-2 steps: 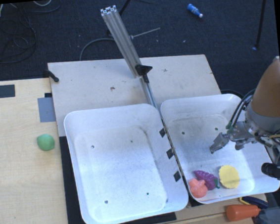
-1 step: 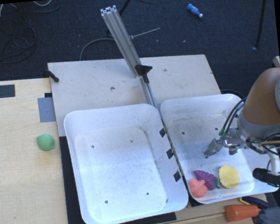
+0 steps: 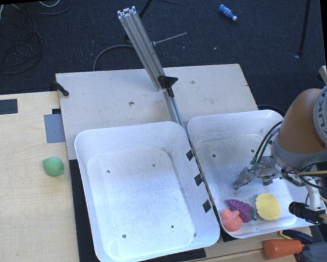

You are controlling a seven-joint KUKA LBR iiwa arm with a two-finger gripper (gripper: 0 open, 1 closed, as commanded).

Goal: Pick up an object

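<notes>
Three toys (image 3: 252, 208) in right bin (image 3: 233, 126) near corner, just below pincer (image 3: 242, 178); pincer state unclear.

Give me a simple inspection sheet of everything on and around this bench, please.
Surface: two shallow white bins side by side, left bin and right bin, on a pale board.
Job's things: yellow object, purple object and orange-pink object, clustered in the right bin's near corner.
Clutter: green ball on the wooden bench left of the bins; orange object below the right bin.
Grippers: pincer over the right bin, above the cluster, nothing seen between its fingers.
Cables: black ones on the dark floor.
Surroundings: metal rail; blue object on the floor.
</notes>
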